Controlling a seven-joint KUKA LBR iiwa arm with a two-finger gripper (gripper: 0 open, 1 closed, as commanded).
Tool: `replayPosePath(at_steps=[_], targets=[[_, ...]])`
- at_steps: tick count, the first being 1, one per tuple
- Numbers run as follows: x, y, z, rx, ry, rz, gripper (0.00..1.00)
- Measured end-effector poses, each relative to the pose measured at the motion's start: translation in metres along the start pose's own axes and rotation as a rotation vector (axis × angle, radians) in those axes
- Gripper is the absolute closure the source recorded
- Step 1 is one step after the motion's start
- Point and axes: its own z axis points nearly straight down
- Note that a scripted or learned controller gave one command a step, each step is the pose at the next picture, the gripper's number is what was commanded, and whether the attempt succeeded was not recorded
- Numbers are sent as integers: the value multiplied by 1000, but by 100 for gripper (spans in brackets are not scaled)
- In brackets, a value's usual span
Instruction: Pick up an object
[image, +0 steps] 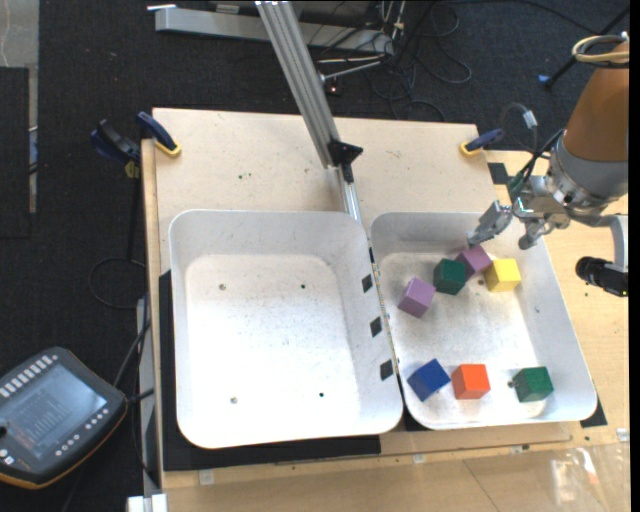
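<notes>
Above the right bin's (570, 350) far right corner, the gripper (510, 228) is hovering with fingers spread, gripping nothing, beside the yellow cube (502, 274).

A pale wooden bench (260, 160) stands on dark carpet (70, 120) strewn with cables (400, 50).

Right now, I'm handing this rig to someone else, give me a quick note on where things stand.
Gripper: over the right bin's far edge, nothing seen between its fingers; open or shut can't be told.
Blocks in the right bin: a dark green block, purple block and yellow block clustered near the gripper; lilac block beside them; blue block, orange block and green block along the near side.
Done: nothing lifted yet.
Left: grasp and lift one block.
</notes>
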Motion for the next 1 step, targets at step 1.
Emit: replayPosePath(at_steps=[1], targets=[[0, 0, -2, -3, -1, -1, 0]])
